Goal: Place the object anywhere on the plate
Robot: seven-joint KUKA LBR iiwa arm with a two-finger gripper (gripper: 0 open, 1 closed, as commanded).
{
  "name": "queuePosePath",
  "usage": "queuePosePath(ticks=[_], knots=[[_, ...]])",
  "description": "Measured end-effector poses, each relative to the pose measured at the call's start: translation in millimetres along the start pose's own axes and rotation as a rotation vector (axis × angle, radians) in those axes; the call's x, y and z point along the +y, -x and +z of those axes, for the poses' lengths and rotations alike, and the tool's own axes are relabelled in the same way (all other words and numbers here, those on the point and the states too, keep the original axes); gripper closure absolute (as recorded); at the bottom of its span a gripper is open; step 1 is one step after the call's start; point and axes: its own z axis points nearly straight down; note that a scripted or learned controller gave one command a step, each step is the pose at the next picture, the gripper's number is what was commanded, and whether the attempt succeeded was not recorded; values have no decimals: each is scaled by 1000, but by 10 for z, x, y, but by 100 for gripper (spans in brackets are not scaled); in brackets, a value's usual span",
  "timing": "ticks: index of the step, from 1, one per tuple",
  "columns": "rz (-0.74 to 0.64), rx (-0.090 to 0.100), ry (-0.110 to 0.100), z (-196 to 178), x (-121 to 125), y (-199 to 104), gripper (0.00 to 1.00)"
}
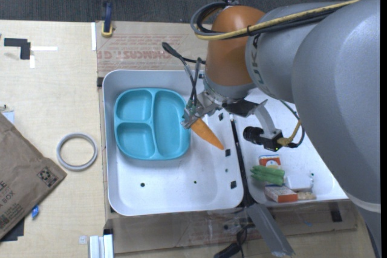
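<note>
One grey arm (320,75) fills the right and upper right of the frame, orange band above the wrist near top centre, reaching down-left into the picture. Two white bins sit side by side: left bin (169,190) takes the centre, right bin (314,160) is mostly under the arm at centre right. Blue plate (151,124), three compartments, lies in the upper left part of the left bin. Gripper (195,116) sits at frame centre, just off the plate's right rim, pinching the upper end of an orange carrot (207,133); the carrot slants down-right from the fingertips, its tip over bare bin floor just right of the plate. Whether the tip touches the floor, can't tell. Judged step: carrot grasped, carry to the plate under way or about to start, placement not done. Next move likely needs a short shift toward frame left so the whole carrot is over a compartment, then lower and release; the grip is at one end, so it may swing. Smaller stuff: green item (268,174) and small box (288,193) in the right bin, tape ring (77,150) at left on the bench.
</note>
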Motion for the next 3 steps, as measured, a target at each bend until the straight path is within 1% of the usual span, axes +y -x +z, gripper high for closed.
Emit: queuePosePath(ticks=[1,2,3], knots=[[-1,0,-5,-54,-2,16,100],[-1,0,-5,-55,-2,16,0],[-178,-3,3,-453,343,591,0]])
